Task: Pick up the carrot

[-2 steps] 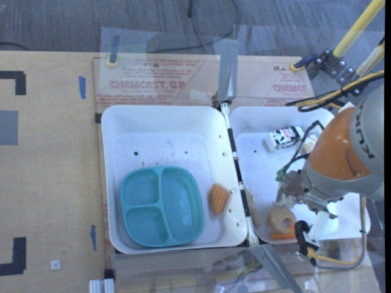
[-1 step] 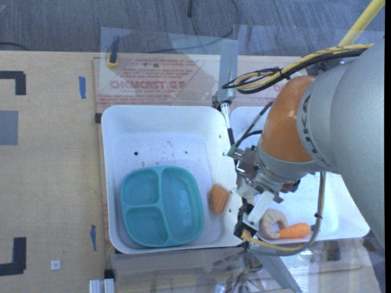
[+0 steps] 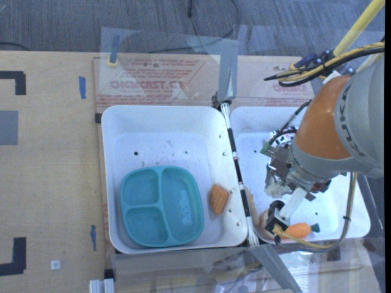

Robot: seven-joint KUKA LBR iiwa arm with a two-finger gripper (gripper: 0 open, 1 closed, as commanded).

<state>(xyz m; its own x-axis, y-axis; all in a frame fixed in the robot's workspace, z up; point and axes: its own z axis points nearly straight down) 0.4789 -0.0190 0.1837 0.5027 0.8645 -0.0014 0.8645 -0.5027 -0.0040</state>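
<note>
while in right bin (image 3: 253,154), carrot (image 3: 297,229); in left bin (image 3: 165,133), teal plate (image 3: 162,206)

Wooden bench (image 3: 49,182) w/ 2 shallow white bins side by side: left bin (image 3: 165,112), right bin (image 3: 255,118).

Grey arm (image 3: 368,118), orange band (image 3: 322,124) above wrist, yellow cables (image 3: 365,15), black wiring (image 3: 287,73) alongside.

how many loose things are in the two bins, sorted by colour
Teal: 1, the divided plate in the left bin
Orange: 2, the ridged food piece beside the plate, and the carrot in the right bin
Total: 3 that can be made out
</note>
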